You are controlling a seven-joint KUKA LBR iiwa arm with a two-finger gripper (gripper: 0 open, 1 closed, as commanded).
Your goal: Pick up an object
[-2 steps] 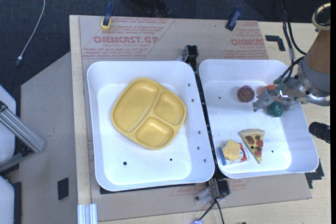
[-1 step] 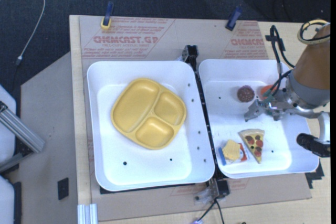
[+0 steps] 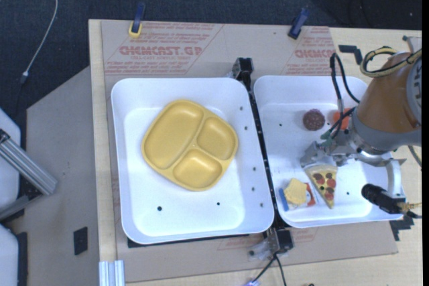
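Note:
In the right bin (image 3: 285, 94) lie a dark red round patty (image 3: 313, 119), a pizza slice (image 3: 325, 185) and a yellow sandwich-like piece (image 3: 296, 192) with a blue and red edge. A small orange item (image 3: 333, 119) peeks out beside the arm. My gripper (image 3: 323, 156) hangs low over the bin's middle, just above the pizza slice's wide end and below the patty. The grey arm with its orange band (image 3: 387, 104) covers the bin's right part.
The left bin (image 3: 127, 164) holds a yellow divided plate (image 3: 190, 144). A black divider with clamps (image 3: 243, 67) runs between the bins. Cables (image 3: 348, 70) loop over the arm, and a black fitting (image 3: 382, 197) sticks out at the right bin's front right corner.

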